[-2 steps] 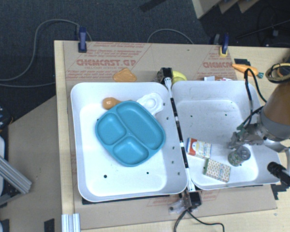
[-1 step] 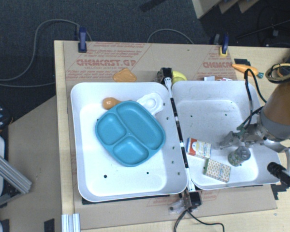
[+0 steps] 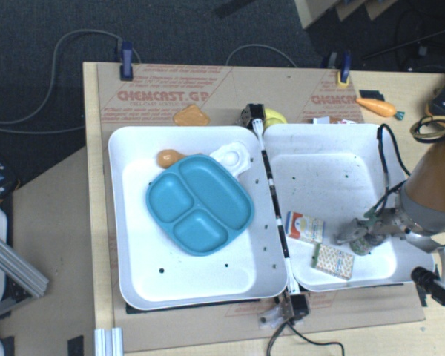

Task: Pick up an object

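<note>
Over right bin, low-right corner: arm w/ orange band came in from right, wrist angled down to bin floor.
Claw (image 3: pixel 360 237): sat low in the right bin (image 3: pixel 322 143), tips blurred & dark; how far open couldn't be told, nothing seen betw. fingers.
Claw contact: tip just beside the patterned packet (image 3: pixel 334 261), touching or not couldn't be told.
Red/white carton (image 3: pixel 305 228): lay flat on right bin floor, near claw, to its left.
Left bin (image 3: pixel 133 221): held blue divided plate (image 3: pixel 199 204), tilted; small orange item (image 3: pixel 168 157) & white cup-like piece (image 3: pixel 231 156) at plate's upper edge.
Bench (image 3: pixel 163 95): orange lump (image 3: pixel 190 115) behind left bin; yellow obj (image 3: pixel 273 116) at bins' junction; orange carrot-like toy (image 3: pixel 377 107) far right.
</note>
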You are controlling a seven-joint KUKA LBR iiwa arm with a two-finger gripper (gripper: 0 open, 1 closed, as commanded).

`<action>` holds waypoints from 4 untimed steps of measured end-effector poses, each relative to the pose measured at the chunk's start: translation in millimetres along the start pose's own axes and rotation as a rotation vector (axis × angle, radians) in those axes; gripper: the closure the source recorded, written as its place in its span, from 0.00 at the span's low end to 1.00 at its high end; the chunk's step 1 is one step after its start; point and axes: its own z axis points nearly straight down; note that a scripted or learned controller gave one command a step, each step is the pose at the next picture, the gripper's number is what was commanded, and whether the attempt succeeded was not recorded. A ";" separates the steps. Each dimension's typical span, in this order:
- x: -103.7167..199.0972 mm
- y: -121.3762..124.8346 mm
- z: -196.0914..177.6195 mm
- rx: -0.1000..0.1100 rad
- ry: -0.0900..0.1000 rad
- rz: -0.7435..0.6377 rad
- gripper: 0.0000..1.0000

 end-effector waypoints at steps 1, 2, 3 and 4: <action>0.3 81.2 -2.2 -0.012 -0.004 -0.006 0.00; -28.2 -2.9 -0.7 0.002 0.000 0.005 0.00; -34.0 25.7 -87.7 -0.015 -0.008 -0.003 0.00; -32.1 3.1 -0.7 -0.004 0.009 -0.007 0.00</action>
